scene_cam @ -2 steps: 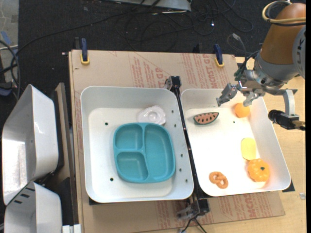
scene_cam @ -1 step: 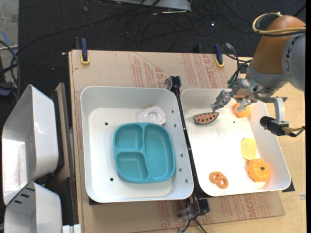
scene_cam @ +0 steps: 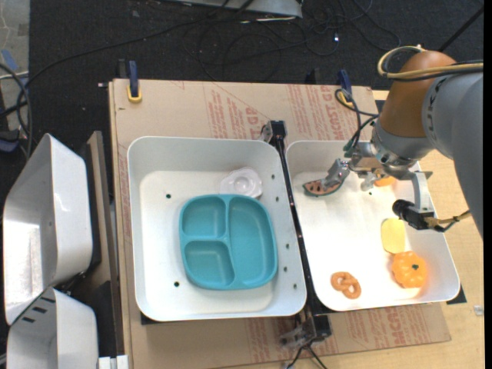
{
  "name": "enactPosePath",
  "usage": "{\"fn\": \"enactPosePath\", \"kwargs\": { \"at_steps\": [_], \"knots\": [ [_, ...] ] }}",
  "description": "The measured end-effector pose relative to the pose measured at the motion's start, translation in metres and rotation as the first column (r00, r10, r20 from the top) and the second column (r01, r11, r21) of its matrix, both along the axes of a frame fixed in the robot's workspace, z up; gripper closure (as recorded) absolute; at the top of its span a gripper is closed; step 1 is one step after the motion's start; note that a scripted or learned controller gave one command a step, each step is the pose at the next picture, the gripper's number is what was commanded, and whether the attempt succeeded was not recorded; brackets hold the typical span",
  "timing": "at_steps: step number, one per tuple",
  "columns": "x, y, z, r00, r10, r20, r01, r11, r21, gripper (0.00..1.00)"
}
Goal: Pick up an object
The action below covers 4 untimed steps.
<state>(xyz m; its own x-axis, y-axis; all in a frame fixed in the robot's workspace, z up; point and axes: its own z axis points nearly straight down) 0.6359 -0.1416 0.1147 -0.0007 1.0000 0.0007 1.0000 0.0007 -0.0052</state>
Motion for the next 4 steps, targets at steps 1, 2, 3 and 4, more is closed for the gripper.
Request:
{"fn": "enactPosePath", "kwargs": {
  "at_steps": [1, 2, 3, 4],
  "knots": [
    [0.002, 0.0, 0.013, 1.0, 0.0, 0.005, 0.0, 1.0, -0.001, 1.0],
    [0.006, 0.0, 0.075, 1.0, 0.002, 0.01, -0.002, 1.0, -0.002, 1.0],
    [0.014, -0.003, 0.119, 1.0, 0.003, 0.01, -0.003, 1.0, -0.002, 1.0],
    [0.015, -0.003, 0.157, 1.0, 0.003, 0.009, -0.003, 1.0, -0.002, 1.0]
  ]
}}
